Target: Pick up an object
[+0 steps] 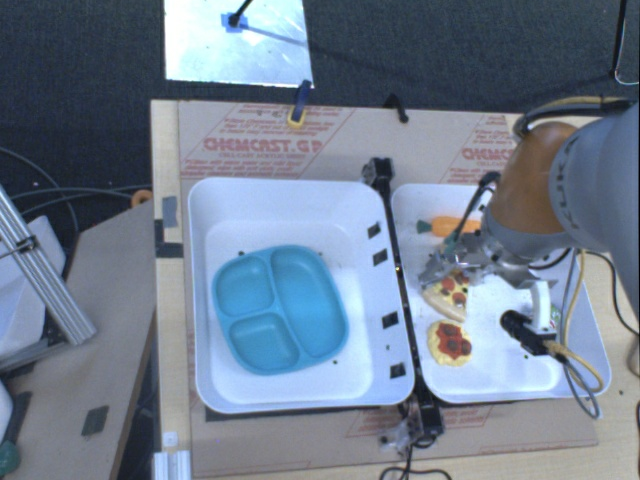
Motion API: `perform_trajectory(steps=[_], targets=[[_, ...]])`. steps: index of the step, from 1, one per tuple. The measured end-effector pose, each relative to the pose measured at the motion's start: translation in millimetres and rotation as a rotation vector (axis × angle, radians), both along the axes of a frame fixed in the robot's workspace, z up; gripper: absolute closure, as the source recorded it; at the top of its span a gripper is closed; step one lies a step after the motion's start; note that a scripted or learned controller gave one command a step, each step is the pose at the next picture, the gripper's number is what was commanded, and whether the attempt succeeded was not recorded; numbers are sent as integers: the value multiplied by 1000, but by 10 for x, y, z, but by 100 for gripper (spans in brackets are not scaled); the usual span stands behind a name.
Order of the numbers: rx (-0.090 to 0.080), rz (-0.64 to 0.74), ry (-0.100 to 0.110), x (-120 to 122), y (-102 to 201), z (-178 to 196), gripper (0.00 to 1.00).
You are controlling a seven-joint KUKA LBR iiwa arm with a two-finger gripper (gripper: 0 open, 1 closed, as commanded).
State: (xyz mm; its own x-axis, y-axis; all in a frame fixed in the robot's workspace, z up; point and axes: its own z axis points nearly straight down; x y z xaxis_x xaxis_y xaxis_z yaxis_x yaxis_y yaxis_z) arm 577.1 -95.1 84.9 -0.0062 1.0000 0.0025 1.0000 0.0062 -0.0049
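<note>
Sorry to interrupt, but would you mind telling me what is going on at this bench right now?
The grey arm reaches in from the right, and its gripper is low in the right bin, at a pizza slice. I can't tell whether it has hold of it. A small round pizza lies just below, an orange piece above. The left bin holds a blue divided tray.
</note>
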Motion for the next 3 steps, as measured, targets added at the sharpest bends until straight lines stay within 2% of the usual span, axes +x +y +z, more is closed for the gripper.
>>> perform_trajectory(steps=[1, 2, 3], targets=[[-3, -3, -9, 30, -23, 145, 100], [2, 2, -6, -929, 613, 1038, 100], [1, 7, -10, -651, 1418, 1244, 100]])
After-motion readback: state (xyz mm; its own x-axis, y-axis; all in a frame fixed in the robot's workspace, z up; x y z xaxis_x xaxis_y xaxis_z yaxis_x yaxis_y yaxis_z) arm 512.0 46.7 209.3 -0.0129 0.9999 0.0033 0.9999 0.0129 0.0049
